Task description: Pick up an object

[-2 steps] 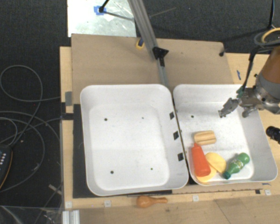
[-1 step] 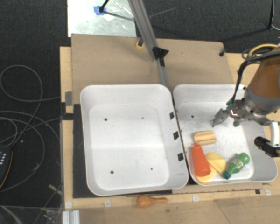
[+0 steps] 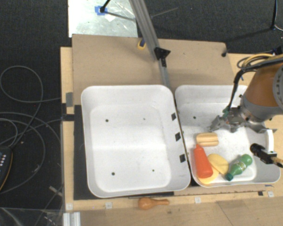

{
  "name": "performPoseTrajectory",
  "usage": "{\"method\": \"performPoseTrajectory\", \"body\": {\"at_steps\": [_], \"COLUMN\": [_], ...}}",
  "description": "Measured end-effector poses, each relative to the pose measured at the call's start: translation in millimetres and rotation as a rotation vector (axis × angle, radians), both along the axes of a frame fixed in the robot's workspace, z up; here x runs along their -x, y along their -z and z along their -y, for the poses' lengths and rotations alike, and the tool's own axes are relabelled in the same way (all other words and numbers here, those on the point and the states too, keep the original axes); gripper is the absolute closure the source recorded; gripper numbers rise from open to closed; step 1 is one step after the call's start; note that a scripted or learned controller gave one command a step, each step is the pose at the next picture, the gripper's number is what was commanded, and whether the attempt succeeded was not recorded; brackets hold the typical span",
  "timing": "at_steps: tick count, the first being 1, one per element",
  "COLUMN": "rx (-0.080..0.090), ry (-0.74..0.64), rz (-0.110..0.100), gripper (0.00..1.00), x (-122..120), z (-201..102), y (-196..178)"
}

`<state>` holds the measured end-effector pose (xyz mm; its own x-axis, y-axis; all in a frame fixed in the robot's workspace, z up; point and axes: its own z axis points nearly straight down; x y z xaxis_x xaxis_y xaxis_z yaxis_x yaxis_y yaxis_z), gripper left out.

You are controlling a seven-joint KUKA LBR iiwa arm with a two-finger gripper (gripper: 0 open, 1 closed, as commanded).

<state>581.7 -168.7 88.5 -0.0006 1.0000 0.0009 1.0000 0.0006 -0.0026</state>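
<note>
The claw (image 3: 218, 123) is hovering in the right bin (image 3: 188, 98), just above a tan roll (image 3: 207, 139); whether it is wide or narrow cannot be told. An orange bottle (image 3: 202, 162), yellow piece (image 3: 218, 163) and green bottle (image 3: 239, 166) are lying nearby.

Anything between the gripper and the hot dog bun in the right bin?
No. In the camera view, bare white bin floor separates the gripper from the bun.

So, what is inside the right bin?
The right bin holds a tan roll-shaped item, an orange bottle, a yellow piece and a green bottle. The gripper hangs over its far part, hiding the floor beneath it.
</note>
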Motion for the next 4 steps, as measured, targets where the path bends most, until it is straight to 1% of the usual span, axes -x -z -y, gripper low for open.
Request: {"method": "performPoseTrajectory", "body": {"at_steps": [1, 2, 3, 4], "rx": [0.001, 0.002, 0.004, 0.003], "ry": [0.001, -0.004, -0.002, -0.005], "rz": [0.007, 0.008, 0.011, 0.009], "gripper": [1.0, 1.0, 1.0, 1.0], "x": [-2.0, -6.4, -1.5, -3.0], "z": [0.8, -3.3, 3.7, 4.0], "y": [-13.6, -58.5, -117.5, -154.0]}}
